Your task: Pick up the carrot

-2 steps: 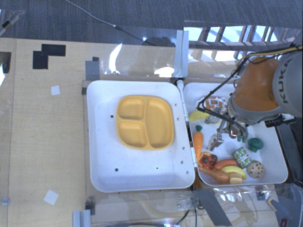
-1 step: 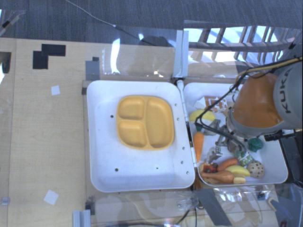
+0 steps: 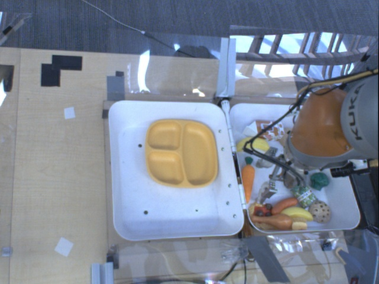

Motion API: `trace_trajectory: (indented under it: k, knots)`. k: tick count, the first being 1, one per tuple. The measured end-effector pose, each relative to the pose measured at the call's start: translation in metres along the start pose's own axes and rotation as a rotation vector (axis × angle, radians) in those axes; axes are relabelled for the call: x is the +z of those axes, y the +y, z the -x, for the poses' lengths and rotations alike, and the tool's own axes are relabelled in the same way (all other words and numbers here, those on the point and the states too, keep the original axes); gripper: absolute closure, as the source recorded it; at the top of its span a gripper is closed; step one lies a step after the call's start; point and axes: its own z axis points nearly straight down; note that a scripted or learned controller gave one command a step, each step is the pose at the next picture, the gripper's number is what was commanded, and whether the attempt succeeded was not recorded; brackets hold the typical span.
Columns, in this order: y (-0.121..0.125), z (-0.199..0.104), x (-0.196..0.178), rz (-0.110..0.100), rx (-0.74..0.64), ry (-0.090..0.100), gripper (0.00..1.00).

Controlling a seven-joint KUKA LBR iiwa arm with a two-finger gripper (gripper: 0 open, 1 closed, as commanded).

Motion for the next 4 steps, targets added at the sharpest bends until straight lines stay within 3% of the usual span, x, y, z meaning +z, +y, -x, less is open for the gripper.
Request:
trace_trajectory:
  k: [1, 2, 3, 4]
  knots:
    - [-0.002, 0.001, 0.0, 0.001, 0.029, 0.001, 0.0]
    - [-0.003, -0.01, -0.001, 0.002, 0.019, -0.012, 0.0]
    - [-0.004, -0.004, 0.0, 0.002, 0.039, -0.002, 0.0]
    - [-0.003, -0.012, -0.001, 0.001, 0.068, -0.011, 0.0]
